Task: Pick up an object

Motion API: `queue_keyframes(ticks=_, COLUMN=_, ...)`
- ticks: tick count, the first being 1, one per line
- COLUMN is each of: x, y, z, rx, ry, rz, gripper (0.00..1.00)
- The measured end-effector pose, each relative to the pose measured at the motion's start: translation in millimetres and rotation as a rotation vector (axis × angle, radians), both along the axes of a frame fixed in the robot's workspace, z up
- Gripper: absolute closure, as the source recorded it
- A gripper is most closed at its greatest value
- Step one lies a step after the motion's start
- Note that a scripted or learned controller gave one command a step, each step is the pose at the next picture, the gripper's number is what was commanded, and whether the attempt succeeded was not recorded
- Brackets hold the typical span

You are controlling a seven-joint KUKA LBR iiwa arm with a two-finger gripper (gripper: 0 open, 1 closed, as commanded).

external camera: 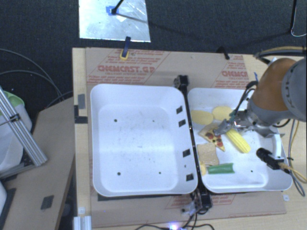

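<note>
Pincer (pixel 224 126) hangs low in the right bin (pixel 249 181), its arm (pixel 278 92) reaching in from the right, and whether it is spread or pressed together I cannot tell.

It sits just over the upper end of the pizza slice (pixel 214 137), which I take as the likeliest target; nothing can be seen clamped in it. The wrist tilts down and to the left, probably because the food lies along the bin's left half.

Taking that slice as the landmark: a yellow corn cob (pixel 238 141) lies just to its right, slanting down. Two pale yellow discs (pixel 211 115) sit above it. A tan cracker-like square (pixel 208 152) touches it from below, and a green bean-like piece (pixel 220 168) lies below that. Well to its left is the left bin (pixel 100 95).
</note>
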State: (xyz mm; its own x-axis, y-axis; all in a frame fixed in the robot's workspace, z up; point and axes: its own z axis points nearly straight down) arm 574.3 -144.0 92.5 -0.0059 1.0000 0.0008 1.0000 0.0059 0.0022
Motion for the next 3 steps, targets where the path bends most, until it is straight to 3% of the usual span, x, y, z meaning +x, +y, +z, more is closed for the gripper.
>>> queue_keyframes(ticks=1, x=49, y=50, z=2, rx=-0.003, ry=-0.006, rz=0.003, gripper=0.0)
queue_keyframes(ticks=2, x=64, y=57, z=-4, rx=-0.005, ry=0.002, rz=-0.001, gripper=0.0)
queue_keyframes(ticks=3, x=9, y=51, z=-3, rx=-0.001, ry=-0.01, rz=-0.007, gripper=0.0)
